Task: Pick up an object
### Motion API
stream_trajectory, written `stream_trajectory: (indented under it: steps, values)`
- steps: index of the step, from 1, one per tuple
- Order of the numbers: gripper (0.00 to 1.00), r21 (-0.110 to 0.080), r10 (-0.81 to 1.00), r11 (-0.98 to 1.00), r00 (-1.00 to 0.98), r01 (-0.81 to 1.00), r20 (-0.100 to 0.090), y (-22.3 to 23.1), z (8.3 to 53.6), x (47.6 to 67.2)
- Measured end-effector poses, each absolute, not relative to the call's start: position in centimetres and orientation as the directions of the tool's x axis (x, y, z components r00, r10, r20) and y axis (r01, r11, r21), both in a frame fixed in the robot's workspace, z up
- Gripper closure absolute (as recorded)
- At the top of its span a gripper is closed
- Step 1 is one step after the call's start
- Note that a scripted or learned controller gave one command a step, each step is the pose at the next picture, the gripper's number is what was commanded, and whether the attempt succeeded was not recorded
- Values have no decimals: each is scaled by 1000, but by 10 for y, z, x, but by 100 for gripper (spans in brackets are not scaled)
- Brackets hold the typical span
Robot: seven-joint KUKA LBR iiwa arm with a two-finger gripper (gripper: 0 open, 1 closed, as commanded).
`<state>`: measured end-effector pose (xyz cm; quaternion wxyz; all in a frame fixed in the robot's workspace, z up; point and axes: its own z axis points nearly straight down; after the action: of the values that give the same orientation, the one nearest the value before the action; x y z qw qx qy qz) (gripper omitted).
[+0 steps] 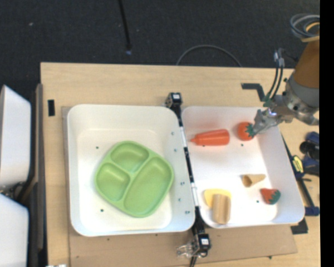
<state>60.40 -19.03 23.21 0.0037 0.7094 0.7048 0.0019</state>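
In the right bin lie an orange carrot, a red tomato, a tan cone-shaped piece, a strawberry and a tan bread roll resting on a yellow slice. My gripper reaches in from the right and hangs at the tomato's upper right side, touching or just over it. The tomato still rests on the bin floor near the back wall.
The left bin holds a green divided plate. A black clamp sits at the back between the bins and another at the front. Blue tools lie on the bench at the right.
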Motion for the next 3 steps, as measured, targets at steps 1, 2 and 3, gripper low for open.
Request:
stream_trajectory:
  steps: [1,2,3]
  values:
    - [100,5,1000,1,-1,1000,-1,-191,265,605]
    - [100,2,1000,6,-6,1000,0,-143,267,607]
    - [100,3,1000,6,-6,1000,-1,-84,268,622]
